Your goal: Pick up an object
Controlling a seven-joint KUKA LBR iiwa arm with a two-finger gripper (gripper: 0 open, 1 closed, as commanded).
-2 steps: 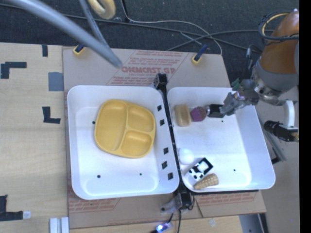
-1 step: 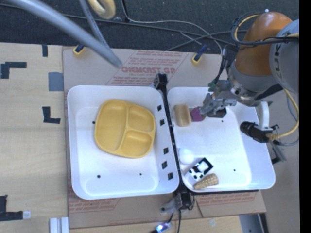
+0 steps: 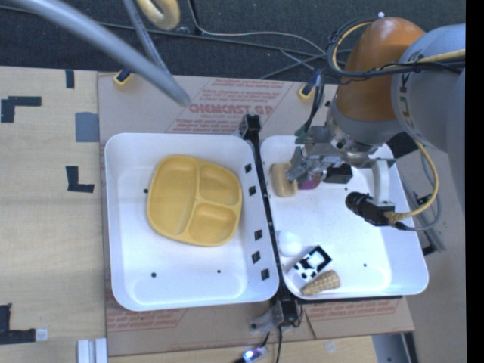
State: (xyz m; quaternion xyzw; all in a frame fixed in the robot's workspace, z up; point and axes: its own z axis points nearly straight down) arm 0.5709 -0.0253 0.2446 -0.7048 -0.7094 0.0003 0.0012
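Yellow divided plate (image 3: pixel 194 200) lies in left white bin (image 3: pixel 121 225), centre-left of frame, three compartments up. Both bins rest on a brown cardboard sheet (image 3: pixel 227 104) with red lettering, upper centre. Black cables (image 3: pixel 249 40) run across dark floor, top of frame.

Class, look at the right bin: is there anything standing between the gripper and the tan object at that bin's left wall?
Nothing visible stands between them. The gripper is right beside the tan object at the left wall of the right bin. The white ball, black-and-white tag and cone lie apart, nearer the front edge.
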